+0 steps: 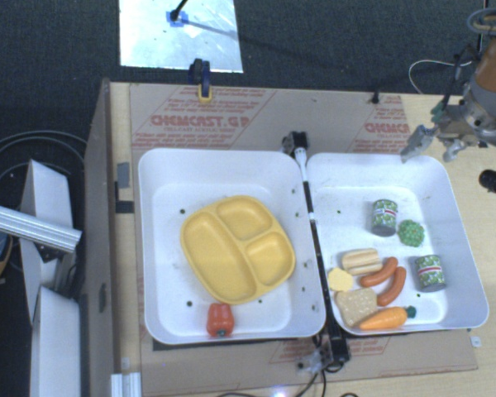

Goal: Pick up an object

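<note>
My gripper (436, 144) hangs at the far right, just beyond the back rim of the right bin (463, 246). Its fingers are spread open and hold nothing. The right bin holds toy food. Two small cans (385, 217) (430, 273) stand upright with a green broccoli (411, 233) between them. Toward the front left lie a bun (361, 260), two sausages (379, 273) (397, 285), a yellow slice (341, 280), a piece of toast (357, 304) and a carrot (383, 318).
The left bin (161, 222) holds a yellow divided plate (237, 247) and a red pepper (220, 320) near its front rim. A divider bar (310, 213) runs between the bins. Cables loop at the back right (426, 73).
</note>
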Controlling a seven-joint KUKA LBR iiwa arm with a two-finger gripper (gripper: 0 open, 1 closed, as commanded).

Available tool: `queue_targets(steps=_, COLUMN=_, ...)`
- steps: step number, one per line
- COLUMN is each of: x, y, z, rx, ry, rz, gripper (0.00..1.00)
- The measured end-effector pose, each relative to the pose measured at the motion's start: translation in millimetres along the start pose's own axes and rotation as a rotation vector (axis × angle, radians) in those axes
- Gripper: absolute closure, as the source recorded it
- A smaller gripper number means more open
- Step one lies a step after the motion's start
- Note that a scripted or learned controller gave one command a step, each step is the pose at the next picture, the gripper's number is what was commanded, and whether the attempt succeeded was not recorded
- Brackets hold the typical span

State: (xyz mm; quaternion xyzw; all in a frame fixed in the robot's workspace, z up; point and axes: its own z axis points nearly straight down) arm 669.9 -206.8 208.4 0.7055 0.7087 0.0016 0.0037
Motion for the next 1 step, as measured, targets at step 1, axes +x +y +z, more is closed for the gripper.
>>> queue_targets(steps=1, x=50.8, y=-25.7, z=123.6, rx=0.005, ry=0.003, rz=0.0, gripper=0.0)
